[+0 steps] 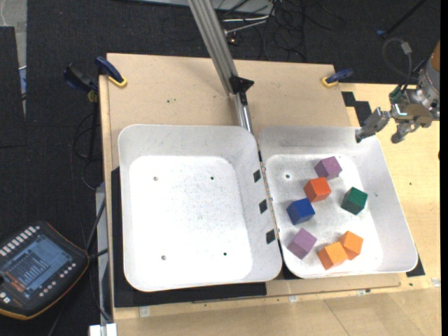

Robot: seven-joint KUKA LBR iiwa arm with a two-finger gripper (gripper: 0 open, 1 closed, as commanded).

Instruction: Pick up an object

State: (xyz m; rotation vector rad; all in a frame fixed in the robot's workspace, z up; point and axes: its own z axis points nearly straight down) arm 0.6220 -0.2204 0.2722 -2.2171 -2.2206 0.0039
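The right bin (pixel 381 161) holds several small cubes: a purple one (pixel 327 167), an orange one (pixel 318 188), a blue one (pixel 300 211), a green one (pixel 355 200), a second purple one (pixel 303 243) and two orange ones (pixel 332 255) (pixel 352 244) near the front. My gripper (pixel 383 127) hangs at the bin's far right corner, well above and apart from the cubes. Its two fingers are spread open with nothing between them.
The left bin (pixel 133 187) lies beside the right one on the wooden bench. A metal pole (pixel 217 44) slants down to the gap between the bins. Clamps sit at the bench's back corners (pixel 112 72) (pixel 336 77). A teach pendant (pixel 35 268) lies at the lower left.
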